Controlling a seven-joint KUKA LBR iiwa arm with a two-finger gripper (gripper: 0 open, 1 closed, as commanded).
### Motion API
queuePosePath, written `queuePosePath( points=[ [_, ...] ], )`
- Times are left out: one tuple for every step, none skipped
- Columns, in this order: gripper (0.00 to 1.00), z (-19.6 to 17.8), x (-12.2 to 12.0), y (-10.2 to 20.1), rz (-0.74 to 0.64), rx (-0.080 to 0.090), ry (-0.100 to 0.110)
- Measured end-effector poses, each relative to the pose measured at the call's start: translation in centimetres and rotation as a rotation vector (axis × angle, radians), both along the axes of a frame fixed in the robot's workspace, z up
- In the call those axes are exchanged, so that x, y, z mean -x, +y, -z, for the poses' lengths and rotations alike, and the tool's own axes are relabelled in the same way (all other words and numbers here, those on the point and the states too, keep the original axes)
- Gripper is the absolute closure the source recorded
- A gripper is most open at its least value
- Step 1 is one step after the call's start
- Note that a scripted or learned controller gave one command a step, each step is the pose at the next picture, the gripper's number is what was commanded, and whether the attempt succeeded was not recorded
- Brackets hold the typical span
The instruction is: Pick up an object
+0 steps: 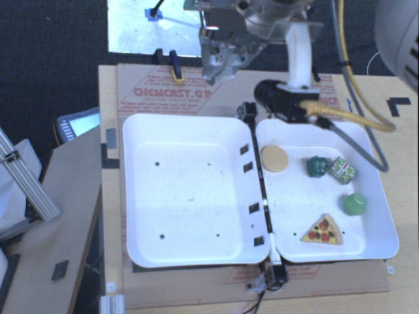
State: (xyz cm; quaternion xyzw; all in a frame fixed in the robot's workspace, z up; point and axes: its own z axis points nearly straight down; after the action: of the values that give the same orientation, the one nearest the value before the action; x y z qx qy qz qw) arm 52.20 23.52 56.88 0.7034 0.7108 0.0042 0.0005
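Note:
The right bin (378,179) holds several toy foods. A tan round biscuit (274,158) lies near its left wall. A dark green lumpy toy (317,166) sits beside a small green and white carton (342,170). Below them are a green ball (354,203) and a pizza slice (323,231). My gripper (214,76) hangs high above the bench, beyond the far edge of the left bin (137,175), well away from all the objects. Nothing shows beneath it.
A black camera mount (281,100) with yellow and grey cables (353,120) sits at the far edge of the right bin. A yellow and blue clamp (175,67) stands on the board behind the left bin. A divider with black clips (257,188) joins the bins.

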Motion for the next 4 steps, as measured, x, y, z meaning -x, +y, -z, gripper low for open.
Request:
queuePosePath(
  points=[
    [1.0,-1.1,0.0,0.0,-0.002,-0.001,-0.002],
    [1.0,-2.2,0.0,0.0,-0.004,-0.002,-0.003],
    [1.0,-3.4,0.0,0.0,-0.006,-0.003,-0.005],
    [1.0,-4.5,0.0,0.0,-0.008,-0.004,-0.007]
  ],
)
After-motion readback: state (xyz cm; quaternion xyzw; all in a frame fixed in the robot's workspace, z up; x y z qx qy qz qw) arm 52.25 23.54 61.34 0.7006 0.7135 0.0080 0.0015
